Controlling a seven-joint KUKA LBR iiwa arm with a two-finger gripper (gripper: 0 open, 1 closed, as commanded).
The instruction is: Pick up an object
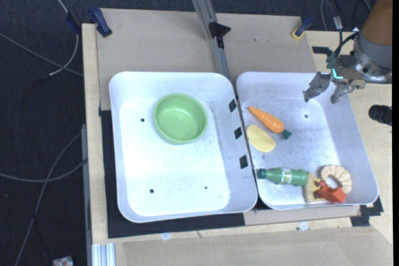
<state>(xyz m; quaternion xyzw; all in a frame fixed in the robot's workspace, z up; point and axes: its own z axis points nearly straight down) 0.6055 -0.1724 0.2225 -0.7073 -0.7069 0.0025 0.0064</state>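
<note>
Gripper (pixel 328 90) hovers spread wide and holding nothing over the right bin (pixel 349 134); carrot (pixel 267 119) lies to its left, well apart.

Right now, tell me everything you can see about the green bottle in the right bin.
The green bottle lies on its side near the front of the right bin, its dark green cap pointing toward the left bin. It looks like glossy plastic with a pale label around its middle. Its base end meets the pile of toys beside it. The gripper hangs well away from it.
</note>
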